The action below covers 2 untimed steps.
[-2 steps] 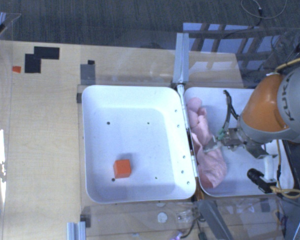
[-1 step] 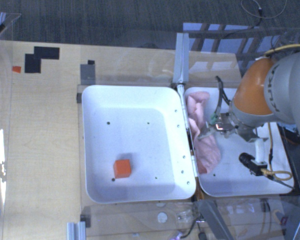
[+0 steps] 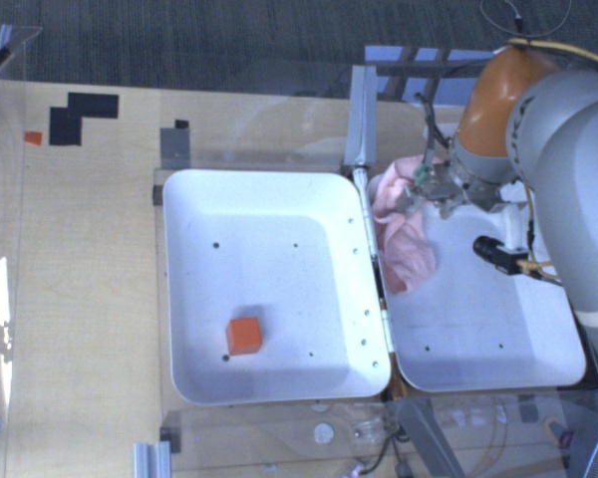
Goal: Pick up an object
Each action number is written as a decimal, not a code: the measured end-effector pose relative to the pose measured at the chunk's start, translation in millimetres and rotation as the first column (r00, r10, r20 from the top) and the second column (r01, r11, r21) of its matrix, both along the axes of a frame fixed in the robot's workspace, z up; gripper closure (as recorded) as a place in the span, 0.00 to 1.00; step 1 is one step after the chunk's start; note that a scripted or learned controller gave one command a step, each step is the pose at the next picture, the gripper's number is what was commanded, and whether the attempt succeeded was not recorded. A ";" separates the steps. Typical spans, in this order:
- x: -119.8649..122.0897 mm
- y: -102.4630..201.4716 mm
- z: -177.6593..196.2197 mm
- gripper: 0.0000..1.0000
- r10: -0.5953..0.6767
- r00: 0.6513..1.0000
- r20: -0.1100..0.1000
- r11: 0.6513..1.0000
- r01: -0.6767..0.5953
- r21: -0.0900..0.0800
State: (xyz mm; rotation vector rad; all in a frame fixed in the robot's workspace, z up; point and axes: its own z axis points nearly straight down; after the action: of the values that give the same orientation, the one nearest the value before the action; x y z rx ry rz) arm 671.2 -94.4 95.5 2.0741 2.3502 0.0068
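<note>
Pincer (image 3: pixel 434 182) over the right bin's (image 3: pixel 498 361) far-left corner, its tip against a pink cloth (image 3: pixel 404 237); whether it is clenched or released cannot be told. The cloth drapes along that bin's left wall. Near half of right bin bare. Left bin (image 3: pixel 279 207): orange cube (image 3: pixel 244 336) near its front-left corner, well apart from the pincer. Wooden surface (image 3: pixel 80 287) beyond.

A soft pink cloth (image 3: pixel 404 237) lies crumpled in the right bin (image 3: pixel 498 347), up against that bin's left wall, with its top part bunched near the far corner. A small orange block (image 3: pixel 244 336) sits flat on the floor of the left bin (image 3: pixel 269 217), near the front left corner, well apart from the cloth.
</note>
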 end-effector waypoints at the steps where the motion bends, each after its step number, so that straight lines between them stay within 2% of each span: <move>1: -65.2 -42.4 -2.5 0.00 0.093 0.996 0.009 0.996 -0.093 -0.003; 2: -64.8 1.1 -2.1 0.00 0.227 0.974 0.012 0.974 -0.227 -0.006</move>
State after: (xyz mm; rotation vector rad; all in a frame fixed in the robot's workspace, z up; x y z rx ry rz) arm 606.4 -93.4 93.4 1.7848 2.5618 0.0158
